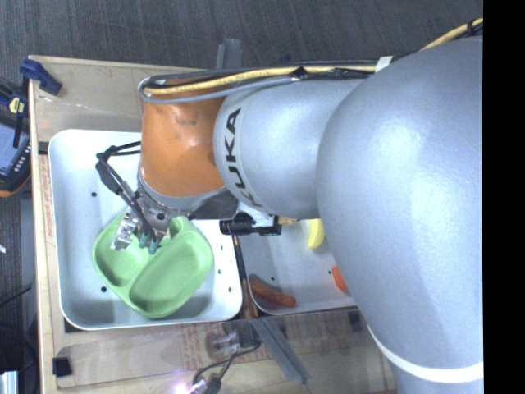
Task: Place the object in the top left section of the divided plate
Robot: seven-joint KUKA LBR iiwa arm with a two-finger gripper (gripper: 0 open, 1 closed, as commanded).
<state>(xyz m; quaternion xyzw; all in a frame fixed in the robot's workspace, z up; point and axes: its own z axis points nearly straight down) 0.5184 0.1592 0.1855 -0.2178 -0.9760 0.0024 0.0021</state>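
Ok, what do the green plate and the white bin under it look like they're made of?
Plate: most likely moulded plastic, going by its uniform light green colour, soft rounded section walls and dull sheen. Melamine or similar can't be ruled out.
Bin: probably plastic or enamelled metal. It is smooth and white, with rounded corners, a thin raised rim and a faint gloss. The view doesn't settle which.

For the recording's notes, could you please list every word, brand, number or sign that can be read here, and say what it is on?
"UKA": dark letters running up the grey arm just past its orange band; the first letter of the brand name is out of sight round the curve.
The dark device at the left edge has a bluish screen, too small and blurred to read.
Nothing readable on the green divided plate or the white bins.
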